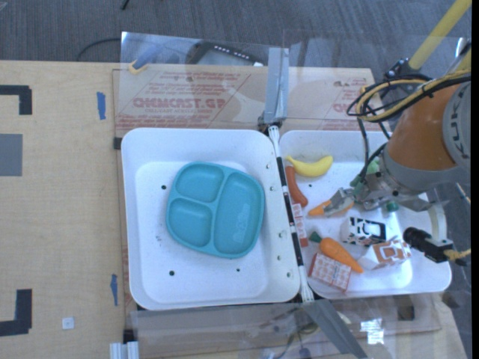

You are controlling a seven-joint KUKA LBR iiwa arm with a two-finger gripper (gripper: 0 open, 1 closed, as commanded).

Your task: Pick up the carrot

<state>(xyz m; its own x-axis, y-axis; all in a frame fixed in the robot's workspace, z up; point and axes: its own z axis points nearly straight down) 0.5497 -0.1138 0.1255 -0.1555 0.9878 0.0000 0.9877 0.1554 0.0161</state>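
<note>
The carrot (340, 253), orange with a green top at its left end, lies slanted in the front part of the right bin (430, 279). My gripper (340, 200) is low over the middle of that bin, behind the carrot and apart from it. A small orange wedge-shaped piece (319, 209) sticks out to the left right at the gripper's tip. Whether the gripper has hold of that piece is unclear. The grey arm with its orange band (423, 137) comes in from the right.
In the right bin are a banana (311, 165), a red-orange sausage (296, 190), a black-and-white item (364, 230), a small carton (389, 253) and a red waffle-patterned block (329, 271). A teal divided plate (215, 209) sits in the left bin (142, 200).
</note>
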